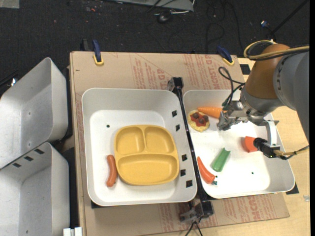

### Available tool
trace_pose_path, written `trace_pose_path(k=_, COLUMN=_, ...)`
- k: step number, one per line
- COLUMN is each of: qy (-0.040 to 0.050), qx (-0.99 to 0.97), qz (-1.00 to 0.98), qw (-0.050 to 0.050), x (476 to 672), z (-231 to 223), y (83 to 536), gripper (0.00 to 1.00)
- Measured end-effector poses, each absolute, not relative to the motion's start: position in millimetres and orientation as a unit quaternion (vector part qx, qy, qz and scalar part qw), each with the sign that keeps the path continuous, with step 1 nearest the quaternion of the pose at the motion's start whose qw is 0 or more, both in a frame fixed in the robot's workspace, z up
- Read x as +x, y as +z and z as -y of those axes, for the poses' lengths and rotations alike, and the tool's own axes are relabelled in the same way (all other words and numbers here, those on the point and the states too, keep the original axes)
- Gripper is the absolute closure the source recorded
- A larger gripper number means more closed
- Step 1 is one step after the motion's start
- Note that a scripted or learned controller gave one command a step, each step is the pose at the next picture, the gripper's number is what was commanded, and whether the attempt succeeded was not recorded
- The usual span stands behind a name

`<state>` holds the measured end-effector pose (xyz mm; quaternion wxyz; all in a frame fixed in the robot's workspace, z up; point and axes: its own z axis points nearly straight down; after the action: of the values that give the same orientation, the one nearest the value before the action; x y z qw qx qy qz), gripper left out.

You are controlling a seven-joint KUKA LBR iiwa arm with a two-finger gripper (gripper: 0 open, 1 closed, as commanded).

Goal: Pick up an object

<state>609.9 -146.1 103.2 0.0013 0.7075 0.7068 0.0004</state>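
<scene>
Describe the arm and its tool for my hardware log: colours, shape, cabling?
The arm is thick, rounded and grey, with a broad orange band above the wrist. A yellow cable loops over that band, and black cables run alongside. The tool is a compact grey metal assembly below the wrist.

Two white bins point(93, 132), one yellow tray point(146, 154), one sausage point(111, 171), one tart point(199, 121), one carrot point(210, 111), one chilli point(205, 170), one green piece point(221, 160)

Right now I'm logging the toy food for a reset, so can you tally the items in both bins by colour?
Orange or red: 4, a sausage beside the yellow divided plastic plate, a carrot, a chilli pepper, a small orange-red piece
Green: 1, a long green vegetable
Yellow: 2, the plate, a round tart with red topping
Total: 7
</scene>
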Motion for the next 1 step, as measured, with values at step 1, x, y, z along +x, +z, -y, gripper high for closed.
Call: trace_pose_path(k=1, qy=0.0017, qx=0.707, qz=-0.708, qw=0.003, x=613.3, z=148.0, y=146.5, gripper=1.00)
